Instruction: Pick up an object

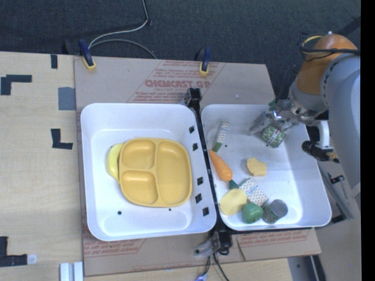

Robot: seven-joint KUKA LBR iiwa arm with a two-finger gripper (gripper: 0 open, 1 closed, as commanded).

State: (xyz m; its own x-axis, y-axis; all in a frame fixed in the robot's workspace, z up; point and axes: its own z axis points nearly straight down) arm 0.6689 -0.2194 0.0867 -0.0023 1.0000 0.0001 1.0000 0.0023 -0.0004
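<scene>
Right bin (304, 174): we list a carrot (221, 165) at its 9 o'clock, a tube (221, 134) at 11, a yellow wedge (256, 167) near centre, and a lemon (233, 202), checked pouch (254, 188), green fruit (251, 212) and grey can (275, 209) clustered at 6. Left bin (94, 157): one yellow divided plate (156, 171). Gripper (274, 127) at the right bin's 1 o'clock, over a green-patterned can (272, 136) that we see between its fingers, jaws closed on it.
</scene>
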